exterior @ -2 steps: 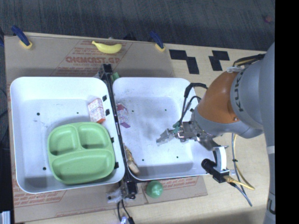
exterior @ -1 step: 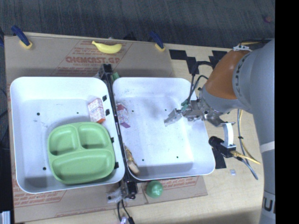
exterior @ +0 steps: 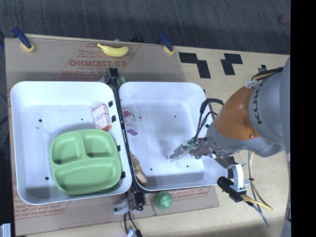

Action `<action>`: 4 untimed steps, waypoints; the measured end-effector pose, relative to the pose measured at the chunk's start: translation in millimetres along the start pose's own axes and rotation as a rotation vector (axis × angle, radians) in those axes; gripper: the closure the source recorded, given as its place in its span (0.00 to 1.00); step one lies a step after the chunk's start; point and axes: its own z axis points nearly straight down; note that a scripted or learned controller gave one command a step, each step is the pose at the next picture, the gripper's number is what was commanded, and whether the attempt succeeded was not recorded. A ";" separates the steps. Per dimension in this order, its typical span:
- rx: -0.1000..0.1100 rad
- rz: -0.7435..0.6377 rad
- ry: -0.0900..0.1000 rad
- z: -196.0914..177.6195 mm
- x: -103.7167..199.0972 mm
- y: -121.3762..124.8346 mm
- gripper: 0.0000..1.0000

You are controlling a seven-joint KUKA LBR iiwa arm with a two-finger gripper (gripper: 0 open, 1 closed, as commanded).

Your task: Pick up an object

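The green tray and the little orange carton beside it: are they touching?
Cannot tell. In the camera view the carton sits right at the green tray's top rim, with no clear gap or contact visible.

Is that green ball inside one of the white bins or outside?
Outside. The green ball rests on the cardboard just past the right bin's near rim.

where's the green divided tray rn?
The green divided tray lies in the left bin, toward its lower right corner. A small orange-and-white carton sits just above it, and the hand is over in the right bin.
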 end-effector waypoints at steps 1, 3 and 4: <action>-0.004 0.002 0.000 14.4 -12.1 65.1 0.00; -0.004 0.004 -0.001 -46.6 -16.9 0.5 1.00; -0.007 0.001 -0.002 -103.1 3.1 1.4 1.00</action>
